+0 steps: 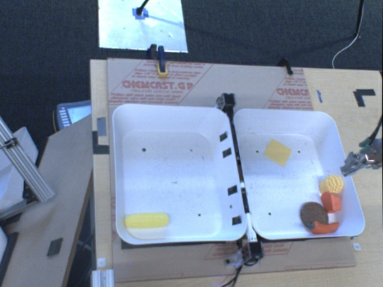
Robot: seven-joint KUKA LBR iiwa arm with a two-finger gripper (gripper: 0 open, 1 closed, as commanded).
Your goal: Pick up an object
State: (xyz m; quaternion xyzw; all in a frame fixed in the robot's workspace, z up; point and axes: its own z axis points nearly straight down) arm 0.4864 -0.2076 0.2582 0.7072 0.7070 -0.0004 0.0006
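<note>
A yellow banana-like piece (146, 220) lies at the left bin's (119, 160) near-left corner. In the right bin (299, 117), a yellow square (277, 152) sits mid-floor; a corn cob (332, 184), orange block (331, 201), brown disc (312, 214) and carrot (325, 226) cluster at the near-right corner, just below-left of the tool (354, 163), whose state I cannot tell.

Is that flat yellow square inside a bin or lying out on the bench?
Inside. The yellow square lies flat on the right bin floor, apart from other items.
</note>
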